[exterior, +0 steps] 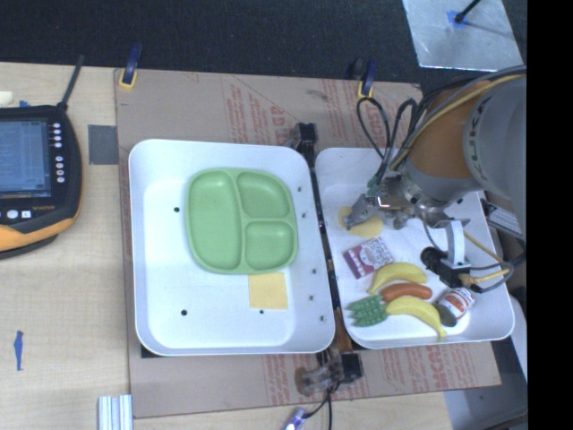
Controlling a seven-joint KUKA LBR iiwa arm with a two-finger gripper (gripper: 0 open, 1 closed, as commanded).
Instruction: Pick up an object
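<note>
We see the bench evenly and brightly lit from above, with no hard shadows. The two shallow white plastic bins read nearly blown out, their walls losing detail in glare. The pale green divided plate casts almost no shadow. The dark floor at the top is murky. Overall sharpness is modest; the grey and orange arm looks soft.

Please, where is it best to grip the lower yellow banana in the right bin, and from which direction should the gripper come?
Probably at the middle of the lower banana, coming straight down, fingers closing across its narrow width. It lies flat and long, curving toward the bin's front edge. The sausage touches its upper side and the small jar sits near its right end, so the middle looks the least crowded; still, one finger must fit beside the sausage.
</note>
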